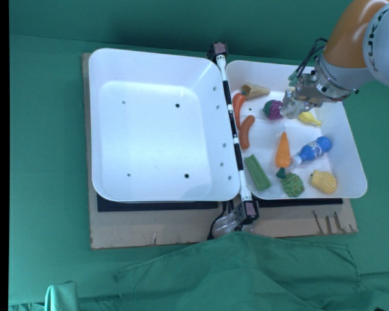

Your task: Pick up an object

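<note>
My gripper (290,109) hangs over the back of the right bin (350,173), just right of a purple toy vegetable (271,109) and left of a yellow toy (308,117). Below lie an orange carrot (282,151), a blue and white bottle (313,150), a yellow corn cob (323,181), a green bumpy toy (292,184), a green bar (257,172), a sausage (246,131), an orange-red pepper (237,106) and a cone-shaped toy (255,91).
The left bin (117,70) sits beside the right one, with a black and white divider rail (232,125) between them. Green cloth (233,271) bunches at the front edge of the bench.
</note>
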You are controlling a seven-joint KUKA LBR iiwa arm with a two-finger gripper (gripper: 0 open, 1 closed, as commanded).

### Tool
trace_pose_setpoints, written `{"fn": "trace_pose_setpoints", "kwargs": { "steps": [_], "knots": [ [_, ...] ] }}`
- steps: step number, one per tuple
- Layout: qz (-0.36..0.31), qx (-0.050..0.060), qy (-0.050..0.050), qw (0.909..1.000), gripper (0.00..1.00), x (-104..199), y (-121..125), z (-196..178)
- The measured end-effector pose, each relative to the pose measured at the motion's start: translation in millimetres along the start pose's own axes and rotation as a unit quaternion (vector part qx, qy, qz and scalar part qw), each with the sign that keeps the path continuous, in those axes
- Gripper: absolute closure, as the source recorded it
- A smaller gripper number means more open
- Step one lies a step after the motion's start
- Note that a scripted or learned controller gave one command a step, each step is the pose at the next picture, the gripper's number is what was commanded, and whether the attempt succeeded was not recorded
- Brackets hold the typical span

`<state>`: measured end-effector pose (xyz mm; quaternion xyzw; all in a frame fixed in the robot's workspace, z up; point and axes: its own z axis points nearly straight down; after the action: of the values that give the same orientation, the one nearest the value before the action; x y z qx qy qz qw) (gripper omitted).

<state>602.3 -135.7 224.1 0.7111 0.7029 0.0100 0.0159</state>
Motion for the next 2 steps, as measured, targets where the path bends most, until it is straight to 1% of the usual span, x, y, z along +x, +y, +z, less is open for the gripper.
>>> {"fn": "trace_pose_setpoints", "kwargs": {
  "steps": [1,2],
  "knots": [
    [-0.005,0.01,0.002,0.9999,1.0,7,9,-110],
    [0.0,0.02,0.003,0.9998,1.0,-42,-55,-43]
  ]
}}
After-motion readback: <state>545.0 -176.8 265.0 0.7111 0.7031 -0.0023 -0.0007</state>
